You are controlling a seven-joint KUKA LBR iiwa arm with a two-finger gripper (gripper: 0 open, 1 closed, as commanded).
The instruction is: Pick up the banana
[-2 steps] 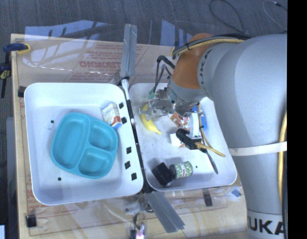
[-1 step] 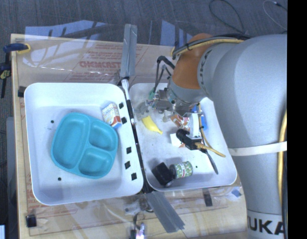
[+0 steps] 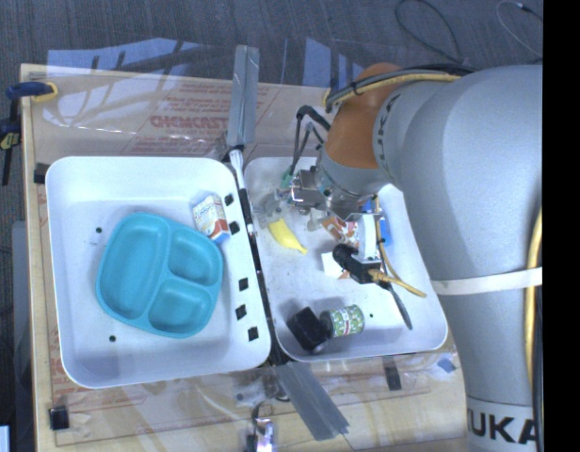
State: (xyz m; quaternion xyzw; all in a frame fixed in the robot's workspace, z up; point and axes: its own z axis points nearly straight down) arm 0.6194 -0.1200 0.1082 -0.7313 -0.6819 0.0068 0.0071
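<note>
Left bin holds a blue plate and a small carton. Right bin holds a bottle and the banana, which lies on the floor just beside the gripper. Whether the gripper is open or closed cannot be told.

Glossy blue plastic tray

R bin: big grey arm w/ orange band covers back & right. Small yellow banana: left & front approach open, bare floor down to clear jar w/ black cap lying by front wall. L bin: turquoise divided plastic plate takes centre, small red-white carton at back-right; edges passable.
</note>
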